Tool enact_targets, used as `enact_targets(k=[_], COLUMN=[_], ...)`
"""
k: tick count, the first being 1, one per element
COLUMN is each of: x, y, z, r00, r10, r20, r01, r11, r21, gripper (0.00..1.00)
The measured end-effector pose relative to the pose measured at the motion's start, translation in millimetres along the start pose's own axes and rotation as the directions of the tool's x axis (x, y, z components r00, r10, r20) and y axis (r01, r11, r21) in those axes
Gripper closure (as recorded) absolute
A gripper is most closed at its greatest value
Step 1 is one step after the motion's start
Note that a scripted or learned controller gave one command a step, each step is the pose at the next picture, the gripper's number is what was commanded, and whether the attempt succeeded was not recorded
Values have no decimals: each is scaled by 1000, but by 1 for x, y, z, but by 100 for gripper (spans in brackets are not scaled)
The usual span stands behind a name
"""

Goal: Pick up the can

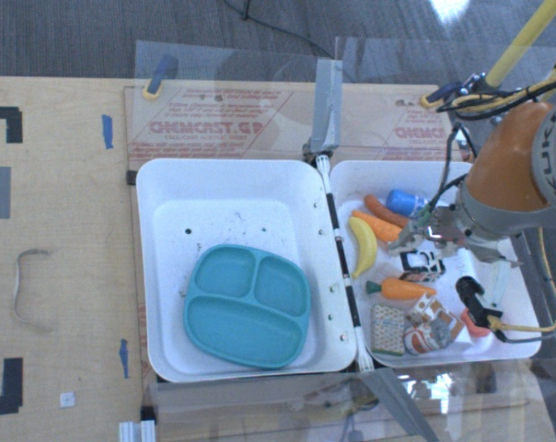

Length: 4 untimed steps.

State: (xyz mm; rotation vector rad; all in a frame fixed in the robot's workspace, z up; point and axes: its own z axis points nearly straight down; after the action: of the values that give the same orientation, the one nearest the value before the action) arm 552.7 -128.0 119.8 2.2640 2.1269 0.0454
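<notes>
Presently the can (432,328), a short cylinder with a red and white printed label, lies on its side near the front wall of the right bin (345,187). A flat, patterned square pad (387,328) sits just beside it, and an orange carrot (409,290) lies just behind it. The gripper (423,238) hangs over the bin's middle, apart from the can; whether it is wide or narrow cannot be told. A smooth yellow banana (362,245), a second carrot (386,217) and a rounded blue piece (407,199) crowd the far left part. The left bin (223,191) holds a teal divided plate (249,307), with bare floor behind it.
</notes>
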Motion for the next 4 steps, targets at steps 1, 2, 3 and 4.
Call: enact_targets(k=[1, 2, 3, 4], x=[5, -10, -72, -22], y=[-13, -13, -18, 38], z=[4, 5, 5, 34], r00=[1000, 1000, 976, 981], r10=[-4, 10, -219, 194], r20=[12, -1, 10, 6], r01=[4, -10, 219, -194], r11=[999, 1000, 975, 980], r21=[-37, -30, -23, 37], gripper=[0, 0, 0, 0])
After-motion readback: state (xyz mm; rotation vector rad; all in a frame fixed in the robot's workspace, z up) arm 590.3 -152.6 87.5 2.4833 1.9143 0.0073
